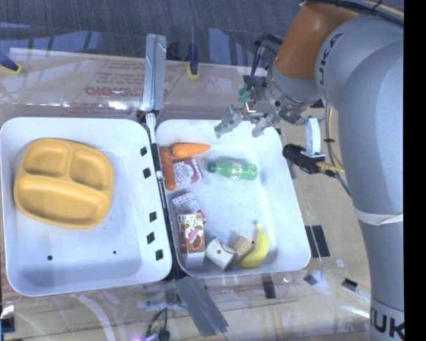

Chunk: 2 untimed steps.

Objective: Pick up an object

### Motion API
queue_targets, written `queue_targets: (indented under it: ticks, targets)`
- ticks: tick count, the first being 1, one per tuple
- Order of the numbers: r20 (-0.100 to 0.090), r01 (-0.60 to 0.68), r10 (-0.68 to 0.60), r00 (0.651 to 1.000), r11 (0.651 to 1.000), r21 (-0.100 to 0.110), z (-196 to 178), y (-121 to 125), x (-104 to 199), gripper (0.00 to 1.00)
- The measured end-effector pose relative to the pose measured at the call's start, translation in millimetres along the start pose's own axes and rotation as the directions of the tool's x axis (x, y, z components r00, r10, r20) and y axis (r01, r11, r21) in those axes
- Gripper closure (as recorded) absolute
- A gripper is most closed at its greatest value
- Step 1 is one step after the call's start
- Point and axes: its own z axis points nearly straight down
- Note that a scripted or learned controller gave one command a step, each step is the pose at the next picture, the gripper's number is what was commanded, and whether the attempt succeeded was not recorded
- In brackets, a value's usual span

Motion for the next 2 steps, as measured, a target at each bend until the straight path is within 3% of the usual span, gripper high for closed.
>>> queue_targets:
  ticks: [1,2]
  targets:
    - [0.003,0.124,-0.124,0.992,0.992,-0.006,121,12,10,0.00]
    - [0.001,0.009,-0.009,1.000,1.000,-0.003,-5,-16,10,0.00]
